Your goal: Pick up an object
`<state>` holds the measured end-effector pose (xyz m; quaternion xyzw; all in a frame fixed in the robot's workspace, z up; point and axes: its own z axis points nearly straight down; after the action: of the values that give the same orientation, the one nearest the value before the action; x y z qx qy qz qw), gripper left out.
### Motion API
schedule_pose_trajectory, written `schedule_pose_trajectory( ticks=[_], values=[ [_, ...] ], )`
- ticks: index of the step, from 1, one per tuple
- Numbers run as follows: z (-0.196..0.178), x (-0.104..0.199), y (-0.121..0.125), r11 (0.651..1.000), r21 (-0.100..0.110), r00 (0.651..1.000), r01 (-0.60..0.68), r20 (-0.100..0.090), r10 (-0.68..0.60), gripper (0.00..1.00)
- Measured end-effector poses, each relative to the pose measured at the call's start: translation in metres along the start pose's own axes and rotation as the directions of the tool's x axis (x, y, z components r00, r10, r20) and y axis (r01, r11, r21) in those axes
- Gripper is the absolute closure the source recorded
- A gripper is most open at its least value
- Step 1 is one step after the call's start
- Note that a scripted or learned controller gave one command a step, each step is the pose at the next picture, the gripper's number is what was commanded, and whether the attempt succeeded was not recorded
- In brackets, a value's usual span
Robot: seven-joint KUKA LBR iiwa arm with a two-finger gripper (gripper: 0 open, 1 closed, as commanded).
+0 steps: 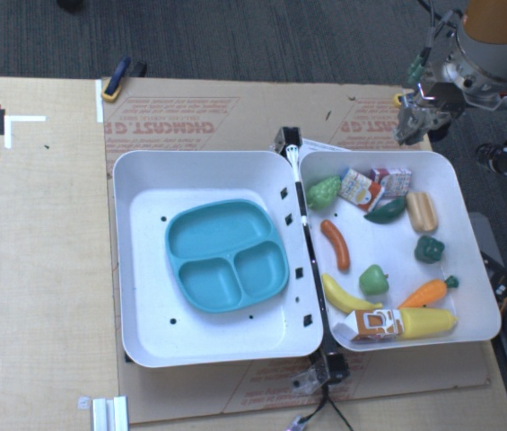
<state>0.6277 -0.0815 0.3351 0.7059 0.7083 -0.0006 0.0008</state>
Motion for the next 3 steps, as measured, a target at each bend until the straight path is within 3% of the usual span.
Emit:
schedule_pose_trajectory(
  ticks=[1,2,3],
  values=[
    [-0.110,-0.026,-0.063,1.000,-0.002,1.000,-0.002,0.000,0.002,1.00],
    [0.003,-0.027,-0.130,1.000,0.001,1.000,-0.004,-0.001,0.004,1.00],
    [-0.112,-0.062,-0.148,1.000,-0.004,1.000,-0.003,0.002,0.003,1.00]
  ],
)
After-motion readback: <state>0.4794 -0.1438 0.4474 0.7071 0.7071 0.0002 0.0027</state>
